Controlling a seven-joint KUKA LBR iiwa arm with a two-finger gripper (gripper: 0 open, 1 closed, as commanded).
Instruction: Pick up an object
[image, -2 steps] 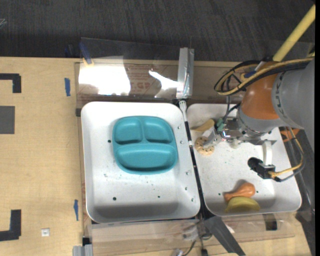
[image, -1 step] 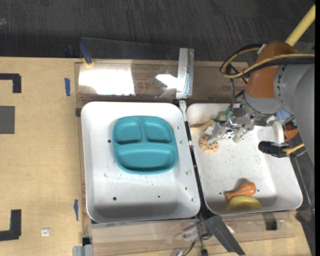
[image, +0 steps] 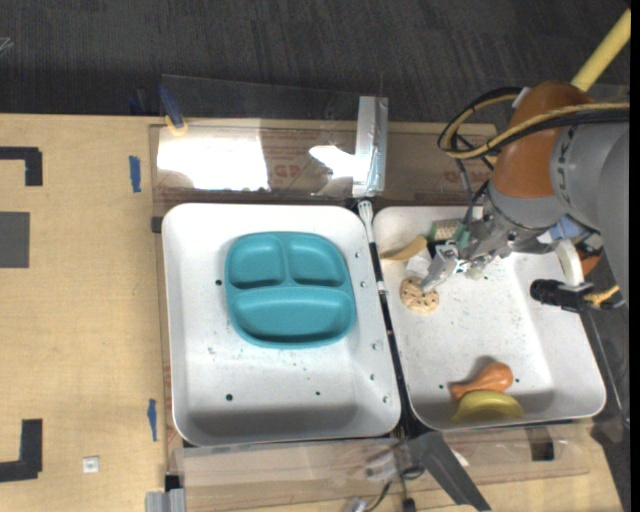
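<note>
Pincer: the pincer hangs low over the upper-left part of the right bin, tips pointing down and to the view's left; the metal fingers blur together, so I cannot tell whether it is released or clenched, and nothing can be seen between them.
Nearest thing: a round cookie, tan with dark specks, lies on the bin floor just below and a touch left of the tips, near enough that touching or apart cannot be told.
Key relation: the cookie lies straight under the line of approach; being round, it has no long axis to match, so my judgement is that a short drop with little sideways shift is all the coming move needs.
Also close: a pale wedge rests by the bin's upper-left wall, just above the cookie.
Farther off: an orange gourd-shaped toy and a yellow piece lie touching at the bin's near wall, well apart from the pincer.
Left bin: the left bin carries a teal divided plate, across the wall from the arm.
Tabletop: the tabletop stretches left of both bins.
</note>
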